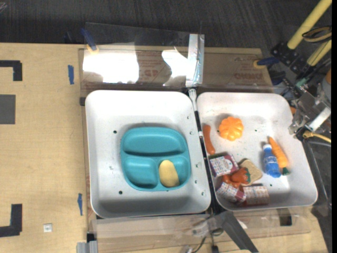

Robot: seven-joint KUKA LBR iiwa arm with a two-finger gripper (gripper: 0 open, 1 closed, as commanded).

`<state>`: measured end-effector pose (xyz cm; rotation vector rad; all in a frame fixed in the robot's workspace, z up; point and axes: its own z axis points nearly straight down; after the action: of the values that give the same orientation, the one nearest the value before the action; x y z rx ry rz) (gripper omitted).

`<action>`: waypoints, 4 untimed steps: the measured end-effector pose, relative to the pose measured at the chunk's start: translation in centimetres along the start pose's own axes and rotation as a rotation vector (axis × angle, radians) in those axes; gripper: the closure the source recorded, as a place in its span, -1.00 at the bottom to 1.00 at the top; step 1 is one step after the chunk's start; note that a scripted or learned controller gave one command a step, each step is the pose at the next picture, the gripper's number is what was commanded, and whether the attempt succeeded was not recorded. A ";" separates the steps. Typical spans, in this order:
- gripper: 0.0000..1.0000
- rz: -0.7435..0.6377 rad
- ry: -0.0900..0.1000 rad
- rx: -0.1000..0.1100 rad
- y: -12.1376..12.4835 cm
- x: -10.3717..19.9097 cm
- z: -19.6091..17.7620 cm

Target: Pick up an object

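The right bin holds several small items. An orange pumpkin lies near its middle, and a long red-orange pepper runs along its left wall. A blue bottle lies beside an orange carrot at the right. A pile sits at the front: a purple-and-white packet, a brown slice of bread, a small red piece and more wrapped packets. The left bin holds a teal divided tray with a yellow potato-like object in its front right compartment.
A clear plastic sheet stands behind the bins with a taped post. Cables and metal hardware crowd the right bin's right rim. A yellow pole slants at the top right. Wooden benchtop lies to the left.
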<state>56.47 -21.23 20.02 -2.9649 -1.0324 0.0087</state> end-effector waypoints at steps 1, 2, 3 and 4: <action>1.00 -0.067 -0.001 0.006 -5.3 2.3 6.7; 1.00 0.391 0.003 -0.001 3.3 4.3 3.7; -1.00 0.390 0.002 0.001 3.3 4.3 3.7; -1.00 -0.021 0.002 0.002 -0.8 3.0 3.9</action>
<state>58.29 -18.70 16.07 -2.9512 -1.0621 0.0069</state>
